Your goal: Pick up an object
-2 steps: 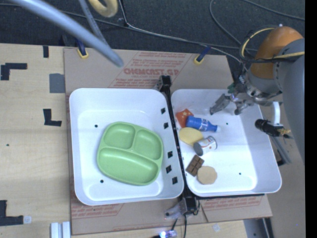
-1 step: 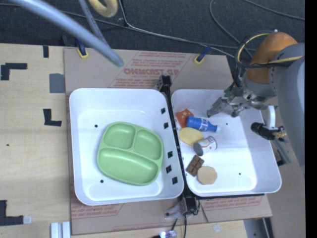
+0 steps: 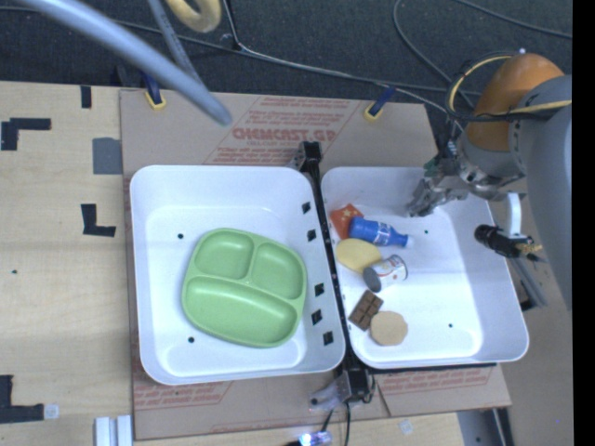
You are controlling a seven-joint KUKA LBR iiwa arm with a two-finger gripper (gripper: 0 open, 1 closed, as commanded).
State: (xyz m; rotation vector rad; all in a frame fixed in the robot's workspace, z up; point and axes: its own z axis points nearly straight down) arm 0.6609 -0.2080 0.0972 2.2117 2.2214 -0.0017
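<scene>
One smooth green plastic divided plate [image 3: 244, 286] — rounded, three-sectioned.

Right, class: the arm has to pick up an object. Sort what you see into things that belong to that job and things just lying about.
Belongs to the job:
gripper
right bin
blue bottle
yellow lemon-like piece
small can
brown block
tan round piece
red packet

Just lying about:
green divided plate
left bin
cardboard sheet

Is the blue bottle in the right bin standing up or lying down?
Lying down. The blue bottle rests on its side in the right bin.
</scene>
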